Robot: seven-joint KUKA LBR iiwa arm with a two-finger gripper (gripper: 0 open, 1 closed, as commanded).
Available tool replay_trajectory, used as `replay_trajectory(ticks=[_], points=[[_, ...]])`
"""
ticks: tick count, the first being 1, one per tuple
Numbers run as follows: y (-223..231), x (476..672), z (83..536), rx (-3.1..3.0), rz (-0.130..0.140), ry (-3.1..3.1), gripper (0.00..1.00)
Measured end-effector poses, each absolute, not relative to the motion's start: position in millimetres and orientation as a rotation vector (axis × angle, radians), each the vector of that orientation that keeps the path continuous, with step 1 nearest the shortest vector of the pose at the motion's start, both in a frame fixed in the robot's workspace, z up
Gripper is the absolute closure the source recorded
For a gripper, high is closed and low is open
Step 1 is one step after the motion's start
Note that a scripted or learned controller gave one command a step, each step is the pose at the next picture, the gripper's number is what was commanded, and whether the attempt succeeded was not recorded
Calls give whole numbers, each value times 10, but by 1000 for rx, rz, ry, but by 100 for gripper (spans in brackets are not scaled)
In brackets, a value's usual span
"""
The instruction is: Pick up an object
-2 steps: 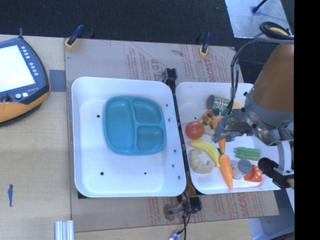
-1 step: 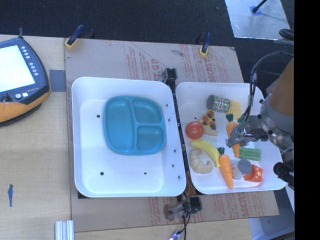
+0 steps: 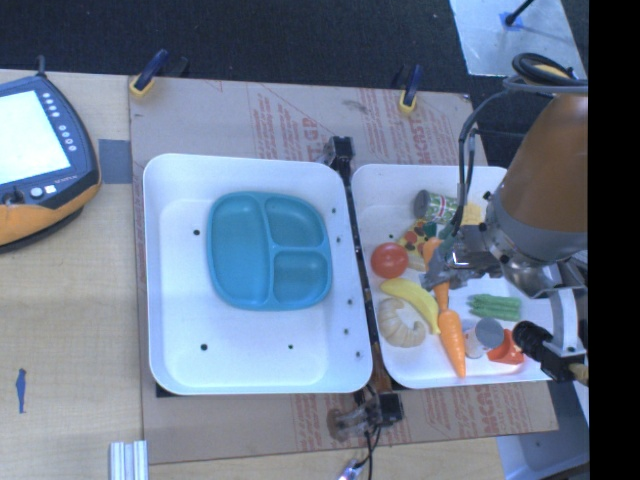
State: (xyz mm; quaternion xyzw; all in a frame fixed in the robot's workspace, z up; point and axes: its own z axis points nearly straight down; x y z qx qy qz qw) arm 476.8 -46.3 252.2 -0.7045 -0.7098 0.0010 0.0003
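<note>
The right-hand shallow white bin (image 3: 395,363) is crowded with small toy food. A round red tomato (image 3: 389,260) sits near its left wall, with a curved yellow banana (image 3: 413,301) just below it and a pale beige croissant-shaped piece (image 3: 403,326) touching the banana's lower side. A long orange carrot (image 3: 453,342) lies beside them, pointing toward the near rim. Farther back, a small green-labelled tin can (image 3: 436,206) lies tipped on its side, and a ridged green pod (image 3: 495,306) rests to the right of the banana.

The grey arm with its orange band (image 3: 545,178) looms over the bin's right half, hiding that side. Its two-finger gripper (image 3: 447,265) hangs low among small mixed pieces between tomato and pod; whether it is parted or closed I cannot tell.

The left-hand white bin (image 3: 175,348) bears a blue divided plastic plate (image 3: 268,250), with bare floor all round it.
</note>
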Motion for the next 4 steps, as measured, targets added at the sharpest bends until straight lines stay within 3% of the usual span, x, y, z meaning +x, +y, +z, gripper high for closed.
replay_trajectory(ticks=[1, 2, 3, 4], points=[[-1254, 4867, 2397, -2219, 3, -2223, 100], [-358, 4767, 2607, -2214, 2, -2226, 100], [-1323, 5358, 2264, -2219, 4, -2222, 100], [-559, 4915, 2582, -2215, 2, -2222, 100]])
